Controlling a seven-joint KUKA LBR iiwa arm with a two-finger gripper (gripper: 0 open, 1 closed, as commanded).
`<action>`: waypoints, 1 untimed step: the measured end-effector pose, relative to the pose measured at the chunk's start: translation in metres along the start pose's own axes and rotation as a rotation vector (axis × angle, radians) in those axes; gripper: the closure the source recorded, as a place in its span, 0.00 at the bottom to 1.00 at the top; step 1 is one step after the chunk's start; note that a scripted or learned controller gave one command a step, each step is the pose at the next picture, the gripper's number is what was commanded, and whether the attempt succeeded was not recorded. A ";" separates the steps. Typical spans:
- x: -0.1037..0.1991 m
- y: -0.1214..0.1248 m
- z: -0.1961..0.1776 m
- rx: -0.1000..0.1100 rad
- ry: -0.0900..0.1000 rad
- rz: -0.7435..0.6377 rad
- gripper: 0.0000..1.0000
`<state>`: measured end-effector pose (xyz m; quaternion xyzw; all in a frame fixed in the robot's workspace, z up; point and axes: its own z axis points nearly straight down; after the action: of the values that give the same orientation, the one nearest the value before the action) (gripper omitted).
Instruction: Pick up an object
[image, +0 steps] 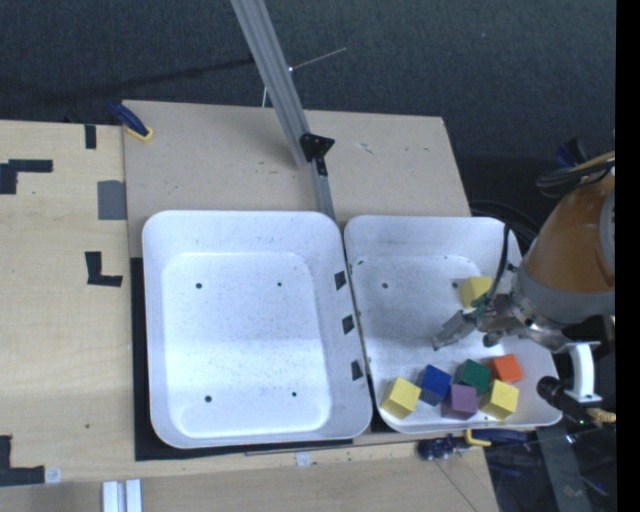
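Holding seven blocks (436, 383), right bin (400, 250), gripper (462, 330)

No text, label, brand, number or sign could be read anywhere. The two white bins (245, 225) were seen to carry only small dark dots and fine speckling, with no lettering. The coloured blocks (455, 388) in the right-hand bin were plain on every visible face. Black tape pieces (97, 268) were laid on the table (60, 330) in angular shapes, but no letters or figures could be made out of them. A grey patch (111, 198) on the table was likewise unmarked.
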<state>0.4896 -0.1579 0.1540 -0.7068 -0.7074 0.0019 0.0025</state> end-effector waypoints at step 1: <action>0.005 -0.003 0.063 -0.001 0.000 0.000 0.00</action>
<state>0.4864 -0.1532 0.0912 -0.7067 -0.7075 0.0017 0.0021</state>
